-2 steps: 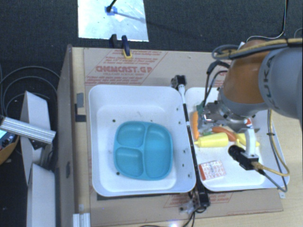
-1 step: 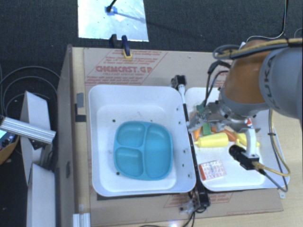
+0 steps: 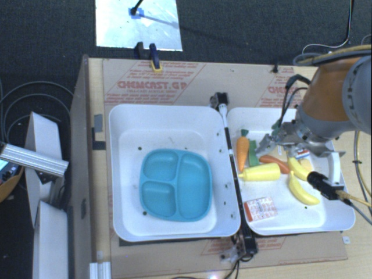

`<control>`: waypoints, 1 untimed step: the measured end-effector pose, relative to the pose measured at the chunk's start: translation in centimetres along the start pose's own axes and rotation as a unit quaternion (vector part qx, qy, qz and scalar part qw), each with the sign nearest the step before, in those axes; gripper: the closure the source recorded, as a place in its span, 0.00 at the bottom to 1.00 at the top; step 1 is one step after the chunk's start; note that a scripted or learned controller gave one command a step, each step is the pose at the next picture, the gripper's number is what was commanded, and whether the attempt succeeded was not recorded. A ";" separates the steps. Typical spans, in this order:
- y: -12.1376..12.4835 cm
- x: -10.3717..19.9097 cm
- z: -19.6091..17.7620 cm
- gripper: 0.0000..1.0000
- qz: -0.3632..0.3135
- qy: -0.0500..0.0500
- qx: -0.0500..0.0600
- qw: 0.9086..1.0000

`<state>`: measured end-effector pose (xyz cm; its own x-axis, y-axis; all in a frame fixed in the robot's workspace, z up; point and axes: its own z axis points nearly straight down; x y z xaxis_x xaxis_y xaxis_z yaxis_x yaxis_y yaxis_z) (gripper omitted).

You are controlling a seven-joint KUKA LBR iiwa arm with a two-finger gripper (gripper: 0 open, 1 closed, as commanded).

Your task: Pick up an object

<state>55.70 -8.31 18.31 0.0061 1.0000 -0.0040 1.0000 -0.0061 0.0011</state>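
Observation:
My gripper hangs low over the right bin, at its upper middle, below the grey arm with the orange band. Just under and left of it lie a green piece and an orange carrot. A red-orange piece and a yellow cylinder lie just below the gripper. A yellow banana rests further right, partly behind a black part of the arm. A small red and white packet lies near the bin's front.
The left bin holds a blue divided plate. A divider rim separates the two bins. A small white, red and blue item sits under the arm. Cables run along the right side.

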 end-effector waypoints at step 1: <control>-5.7 -4.0 10.1 0.00 0.000 0.002 0.004 1.000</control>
<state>49.95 -12.27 8.23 0.0058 1.0000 0.0008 1.0000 -0.0058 -0.0073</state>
